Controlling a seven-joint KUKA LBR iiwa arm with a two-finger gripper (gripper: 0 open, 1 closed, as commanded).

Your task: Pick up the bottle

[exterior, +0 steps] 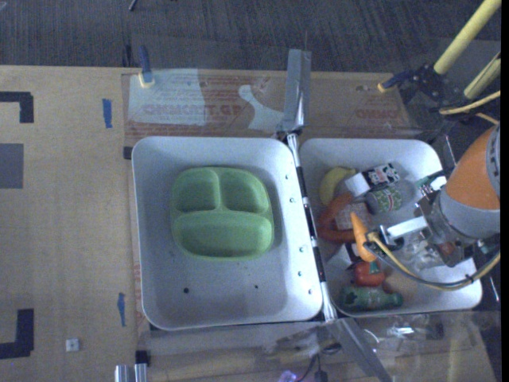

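Arm point(469, 189) over right bin point(413, 146); tool point(413, 237) low among clutter, grip state: cannot tell. Bottle point(391, 199) lying in right bin beside tool, not lifted. Left bin point(151, 237): green tray point(223, 212). Pickup pending.

Single fixed camera, mounted above the bench point(64, 213) and looking down at a slant. Both white bins fall within frame, the left bin point(151, 237) near centre and the right bin point(413, 151) toward the right margin; floor point(238, 14) appears along the top.
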